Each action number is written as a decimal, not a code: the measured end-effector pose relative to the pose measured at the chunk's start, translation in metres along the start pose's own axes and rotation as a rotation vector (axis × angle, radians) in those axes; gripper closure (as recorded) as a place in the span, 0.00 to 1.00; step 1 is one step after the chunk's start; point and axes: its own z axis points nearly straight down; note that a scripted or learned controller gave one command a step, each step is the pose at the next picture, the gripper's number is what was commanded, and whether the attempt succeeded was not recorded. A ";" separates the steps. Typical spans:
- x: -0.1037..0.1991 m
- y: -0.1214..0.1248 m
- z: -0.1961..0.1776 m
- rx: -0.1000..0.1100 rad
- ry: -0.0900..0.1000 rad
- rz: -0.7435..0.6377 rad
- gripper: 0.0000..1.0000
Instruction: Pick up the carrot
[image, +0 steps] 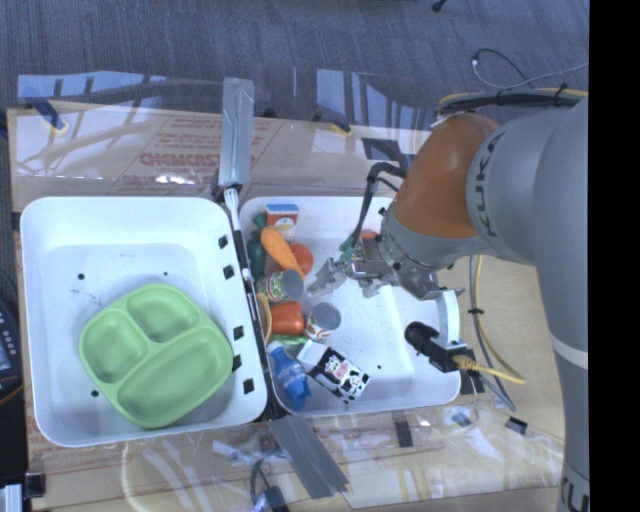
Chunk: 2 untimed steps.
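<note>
The carrot (279, 250) lies at the far left of the right bin (400, 385), slanting from far-left to near-right, propped on the heap of toy food piled against the bin's left wall. I take it the pile has simply been tipped in there, which is why the carrot rests half on its neighbours, not flat on the floor. I count one carrot. Touching it on the right is a red-orange piece (301, 259); just near of it a tin can (290, 285) lies on its side, and nearer again one tomato (287, 318). A second can (322, 320) sits just right of the tomato. At the far end stands one small carton (282, 217); at the near end lie one black-and-white cow-print box (338, 374) and one blue item (290, 383).

The gripper (330, 275) hangs over the middle of the right bin, just right of the carrot and pointing left toward the heap. I cannot tell whether its jaws are apart or together, and I see nothing between them. I judge the grasp not yet made.

The left bin (60, 240) holds one green divided plate (155, 353) with three compartments. Two bins in all.
</note>
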 end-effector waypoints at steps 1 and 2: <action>0.015 0.057 0.100 -0.002 -0.002 -0.493 0.00; -0.005 0.109 0.096 0.035 0.011 -0.502 0.00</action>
